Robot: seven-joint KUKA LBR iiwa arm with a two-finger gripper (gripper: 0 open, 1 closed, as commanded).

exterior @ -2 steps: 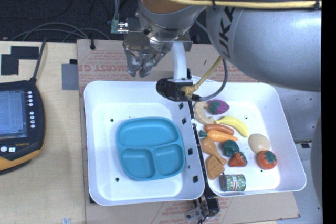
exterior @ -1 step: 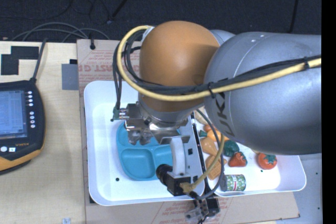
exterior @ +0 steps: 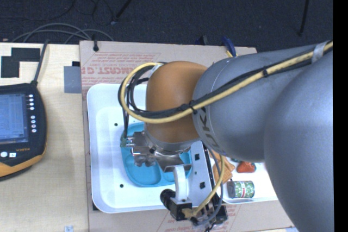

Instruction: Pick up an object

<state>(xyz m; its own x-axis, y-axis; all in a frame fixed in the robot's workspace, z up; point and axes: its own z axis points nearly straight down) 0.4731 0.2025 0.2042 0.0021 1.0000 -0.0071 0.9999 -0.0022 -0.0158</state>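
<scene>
Grey-and-orange arm (exterior: 179, 106) hangs low over the left white bin (exterior: 103, 117) and a blue dish (exterior: 138, 171); a green-labelled can (exterior: 241, 189) lies in the right bin (exterior: 262, 187).

My 1 arm (exterior: 261, 111) reaches in from the right of the view, a thick grey tube that takes up most of that side. Its orange band (exterior: 171, 98) shows as a rounded dome near the centre, seen from above. Below the band, my grey metal wrist (exterior: 163, 150) points steeply down, away from the camera. My gripper (exterior: 142, 156) sits beneath it, mostly hidden by my own bulk. A yellow cable (exterior: 163, 112) runs along the arm and loops around the orange band.
</scene>
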